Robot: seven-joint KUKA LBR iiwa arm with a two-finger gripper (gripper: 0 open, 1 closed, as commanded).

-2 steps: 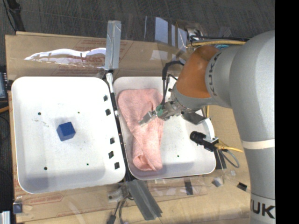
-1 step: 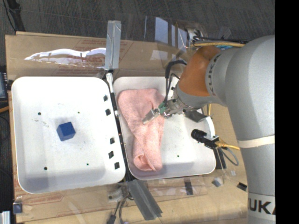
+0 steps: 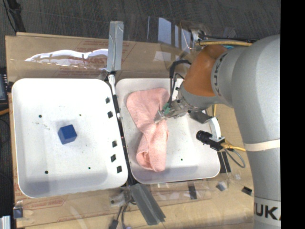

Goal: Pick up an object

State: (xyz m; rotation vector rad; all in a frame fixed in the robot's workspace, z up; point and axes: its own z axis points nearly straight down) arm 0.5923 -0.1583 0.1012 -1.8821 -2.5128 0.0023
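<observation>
My arm (image 3: 252, 109) fills the near right, orange band above the wrist. My gripper (image 3: 163, 113) sits low in the right bin (image 3: 200, 168), at the middle of the pink cloth (image 3: 150, 128), where the fabric bunches. Jaw state: cannot tell; the cloth hides the tips. Assessment: light, limp, non-fragile, prone to slipping from a shallow pinch. Best hold is a raised fold. A blue cube (image 3: 67, 133) lies in the left bin (image 3: 28, 185).

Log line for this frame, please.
gripper low on pink cloth | cloth in right bin | blue cube in left bin | lift: none
</observation>
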